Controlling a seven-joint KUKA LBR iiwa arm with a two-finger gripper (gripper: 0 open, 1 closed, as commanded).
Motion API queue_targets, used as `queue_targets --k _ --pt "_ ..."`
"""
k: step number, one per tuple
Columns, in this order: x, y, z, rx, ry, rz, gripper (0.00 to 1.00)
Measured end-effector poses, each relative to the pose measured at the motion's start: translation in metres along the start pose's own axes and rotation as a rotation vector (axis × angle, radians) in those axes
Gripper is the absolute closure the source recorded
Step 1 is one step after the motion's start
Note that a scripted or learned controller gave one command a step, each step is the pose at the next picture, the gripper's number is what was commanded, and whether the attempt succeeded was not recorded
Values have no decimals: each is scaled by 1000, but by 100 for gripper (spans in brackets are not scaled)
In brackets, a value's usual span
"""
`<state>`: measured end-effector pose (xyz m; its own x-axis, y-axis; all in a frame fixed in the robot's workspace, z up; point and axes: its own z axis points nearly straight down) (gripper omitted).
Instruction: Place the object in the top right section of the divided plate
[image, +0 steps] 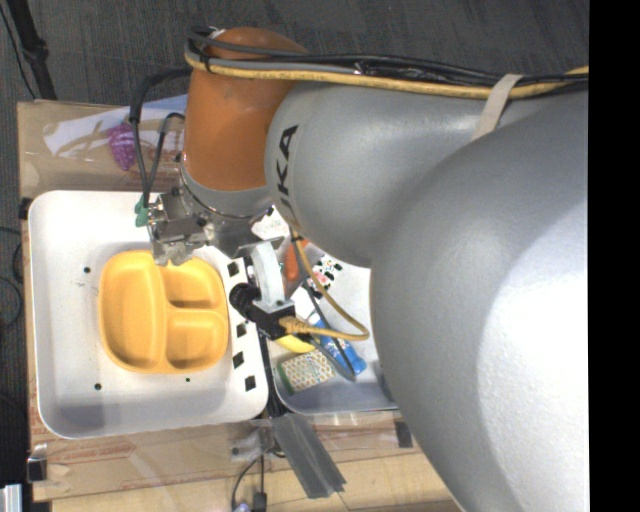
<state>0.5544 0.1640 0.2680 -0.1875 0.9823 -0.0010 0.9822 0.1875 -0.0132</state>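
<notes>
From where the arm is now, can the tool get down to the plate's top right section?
Probably yes. The tool hangs right at the yellow plate's upper edge in the left bin, next to that section, and nothing lies between them. The section looks bare.

This is a robotics lab rather than a home, as shown by the grey KUKA arm (450, 230) with bundled cables (400, 80) reaching over a wooden bench (150, 450) that bears two shallow white bins (60, 330), one holding a yellow divided plate (165, 312).
</notes>
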Motion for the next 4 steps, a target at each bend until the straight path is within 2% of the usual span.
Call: queue_targets --k 1,2,3,4 --pt "0 0 0 1 0 -1 0" --pt "2 0 -9 4 -1 -12 100" --pt "2 0 -9 4 -1 -13 0" --pt "4 -1 -18 8 -1 -24 100"
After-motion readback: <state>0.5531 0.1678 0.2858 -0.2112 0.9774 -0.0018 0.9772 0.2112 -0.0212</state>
